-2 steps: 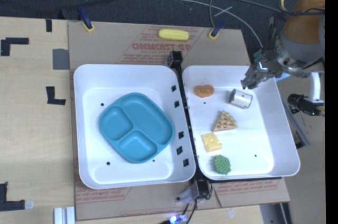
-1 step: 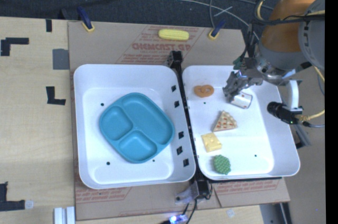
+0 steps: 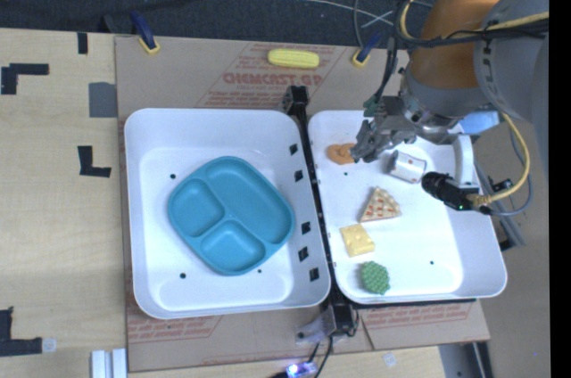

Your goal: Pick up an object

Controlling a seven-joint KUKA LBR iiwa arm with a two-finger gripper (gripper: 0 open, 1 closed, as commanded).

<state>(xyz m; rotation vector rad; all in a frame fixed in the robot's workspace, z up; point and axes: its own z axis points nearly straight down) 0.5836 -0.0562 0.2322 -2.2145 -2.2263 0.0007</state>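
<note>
Beside pincer (image 3: 364,150), flat orange piece (image 3: 340,154)

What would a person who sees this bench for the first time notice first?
The eye likely goes first to the blue divided plate, tilted in the middle of the left bin. Next comes the grey arm with its orange band, reaching in from the right, its end effector low beside a small orange-brown item at the right bin's far left corner. A yellow piece lies alone on the cardboard beyond the bins.
</note>
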